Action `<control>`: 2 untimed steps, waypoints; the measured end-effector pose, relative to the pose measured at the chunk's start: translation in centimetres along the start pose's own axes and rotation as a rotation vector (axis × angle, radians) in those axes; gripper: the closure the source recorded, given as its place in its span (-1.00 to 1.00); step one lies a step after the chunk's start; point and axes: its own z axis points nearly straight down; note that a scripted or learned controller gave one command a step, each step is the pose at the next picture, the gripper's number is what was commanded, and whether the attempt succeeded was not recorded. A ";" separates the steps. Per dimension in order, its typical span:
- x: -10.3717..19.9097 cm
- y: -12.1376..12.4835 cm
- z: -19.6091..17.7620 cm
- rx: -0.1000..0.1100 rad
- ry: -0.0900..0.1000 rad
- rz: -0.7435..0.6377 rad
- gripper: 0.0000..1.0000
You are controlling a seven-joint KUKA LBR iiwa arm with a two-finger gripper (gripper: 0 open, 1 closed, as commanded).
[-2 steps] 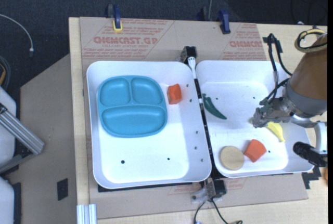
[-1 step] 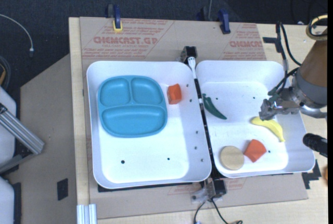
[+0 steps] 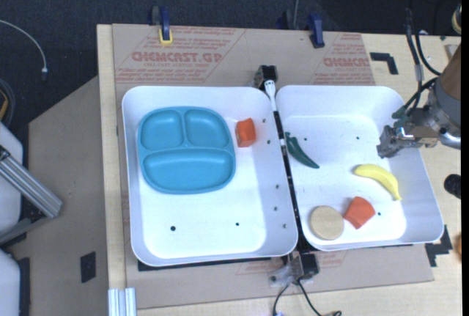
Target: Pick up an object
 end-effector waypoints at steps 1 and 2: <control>5.0 0.9 -0.4 0.004 0.003 -0.004 1.00; 10.6 2.3 1.3 0.010 0.005 -0.005 1.00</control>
